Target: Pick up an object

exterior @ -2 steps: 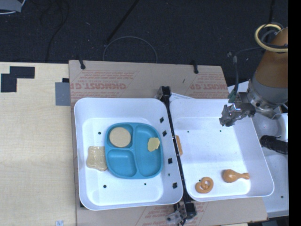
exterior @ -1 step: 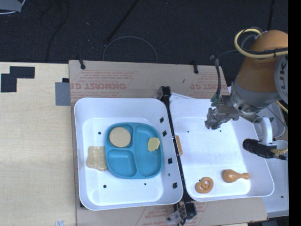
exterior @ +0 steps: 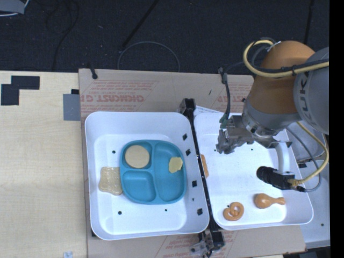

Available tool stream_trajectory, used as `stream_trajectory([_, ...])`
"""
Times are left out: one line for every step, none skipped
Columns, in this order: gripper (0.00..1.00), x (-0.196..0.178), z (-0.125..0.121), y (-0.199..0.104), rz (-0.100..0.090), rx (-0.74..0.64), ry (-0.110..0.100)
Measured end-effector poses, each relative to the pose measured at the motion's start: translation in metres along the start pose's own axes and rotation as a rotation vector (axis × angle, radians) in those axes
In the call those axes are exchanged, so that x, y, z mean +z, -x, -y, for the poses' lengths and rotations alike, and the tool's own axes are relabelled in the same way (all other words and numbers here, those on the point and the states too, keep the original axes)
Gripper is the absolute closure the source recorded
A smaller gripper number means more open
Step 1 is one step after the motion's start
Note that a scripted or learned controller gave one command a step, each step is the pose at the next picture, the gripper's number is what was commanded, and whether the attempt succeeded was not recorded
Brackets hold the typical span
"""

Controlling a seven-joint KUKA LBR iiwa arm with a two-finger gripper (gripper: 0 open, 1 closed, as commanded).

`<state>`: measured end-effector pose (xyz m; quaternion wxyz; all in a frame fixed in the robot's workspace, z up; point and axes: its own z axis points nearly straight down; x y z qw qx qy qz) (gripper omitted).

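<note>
Gripper (exterior: 226, 144) hangs over the right bin (exterior: 301, 216), finger state indeterminate; pretzel (exterior: 233, 211) and drumstick (exterior: 267, 200) lie near the front wall.

Even overhead light is falling on the white bins (exterior: 97, 144), giving only soft shadows. The picture is looking slightly grainy and soft.
</note>
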<state>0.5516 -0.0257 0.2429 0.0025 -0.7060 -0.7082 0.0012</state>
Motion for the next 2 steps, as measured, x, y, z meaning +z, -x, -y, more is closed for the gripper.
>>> stream_trajectory([1.0, -0.004, 0.0, -0.055, 0.0, -0.002, 0.002])
stream_trajectory([1.0, -0.003, -0.003, -0.104, 0.0, -0.002, 0.002])
